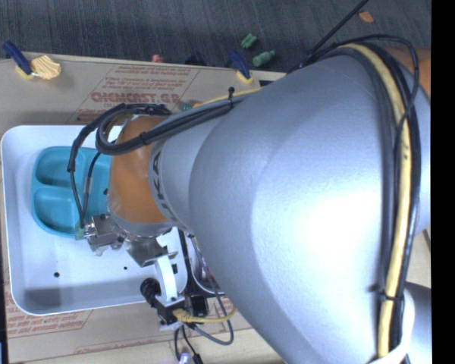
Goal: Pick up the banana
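**Arm reaching over the left bin, seen from above**

The grey arm (303,203) occupies most of the camera view, entering from the right and extending toward the left white bin (15,226). Its orange band (133,180) lies over the middle of that bin, and black cables (98,139) loop from the band along the upper side of the arm. A yellow cable (398,203) runs along the arm's right flank.

Below the orange band, metal wrist fittings (106,237) and a white bracket (167,279) project over the bin floor and its near rim. The gripper itself is hidden beneath the wrist, so its state cannot be told.

A blue object with two rounded lobes (57,192) lies in the upper left part of the bin, partly covered by the arm and just beside the wrist fittings. The banana cannot be made out; much of the bin is covered by the arm.

The bin rests on brown cardboard with red printing (136,89). A yellow-and-blue clamp (34,65) sits at the cardboard's upper left corner, and small green items (256,49) lie on the dark floor beyond.
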`<state>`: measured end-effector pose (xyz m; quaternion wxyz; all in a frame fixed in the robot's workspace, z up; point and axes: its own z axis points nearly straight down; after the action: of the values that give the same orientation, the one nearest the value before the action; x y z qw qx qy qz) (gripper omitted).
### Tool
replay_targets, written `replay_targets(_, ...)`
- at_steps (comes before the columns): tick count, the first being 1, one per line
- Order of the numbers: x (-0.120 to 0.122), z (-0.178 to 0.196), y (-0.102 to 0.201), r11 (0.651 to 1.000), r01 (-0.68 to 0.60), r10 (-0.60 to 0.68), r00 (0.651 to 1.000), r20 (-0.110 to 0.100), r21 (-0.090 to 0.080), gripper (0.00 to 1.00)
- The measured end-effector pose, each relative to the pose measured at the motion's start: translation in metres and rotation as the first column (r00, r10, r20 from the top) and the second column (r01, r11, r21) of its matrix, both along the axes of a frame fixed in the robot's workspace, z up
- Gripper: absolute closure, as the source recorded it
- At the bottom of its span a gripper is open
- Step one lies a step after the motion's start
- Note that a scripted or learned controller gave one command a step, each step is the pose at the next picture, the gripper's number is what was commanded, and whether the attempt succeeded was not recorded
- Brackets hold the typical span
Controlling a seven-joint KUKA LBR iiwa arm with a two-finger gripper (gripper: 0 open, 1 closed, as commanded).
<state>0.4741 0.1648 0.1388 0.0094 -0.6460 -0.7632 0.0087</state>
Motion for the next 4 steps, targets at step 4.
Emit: replay_targets(4, 0.003, 0.162, -0.110, 0.941, 0.337, -0.337, 0.941, 0.024, 0.001, 1.00)
